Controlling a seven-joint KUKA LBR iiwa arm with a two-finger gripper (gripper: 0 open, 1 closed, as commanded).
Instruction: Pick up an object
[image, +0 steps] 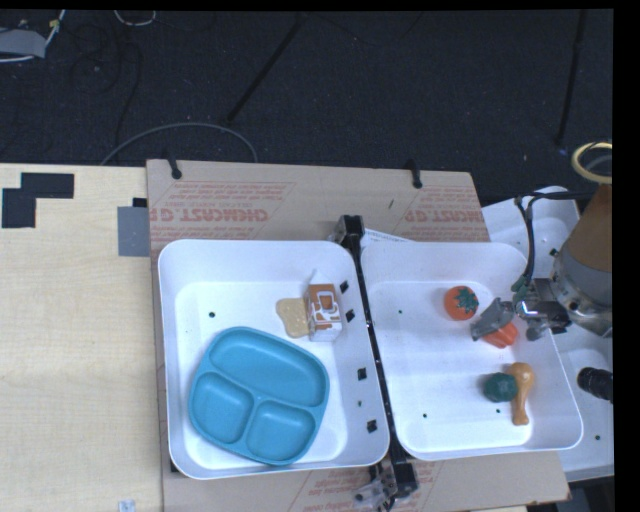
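— Where are the jaws (497, 322)?

— Low in the right bin (440, 440), over an orange-red piece (503, 335). I can't tell whether they're clenched or released.

— Anything picked?

— Not that I can see; I judge the grasp not yet done. A tomato (460, 302) sits just beside, a green-and-tan toy (508, 388) nearer me. The left bin (185, 262) holds a blue tray (258, 395).

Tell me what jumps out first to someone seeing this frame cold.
The big blue divided plate in the left bin grabs the eye first, with a small orange-and-white box and a tan piece just above it. In the right bin, the gripper sits at the right wall over a small orange item, near a round orange-red toy and a green-and-tan toy.
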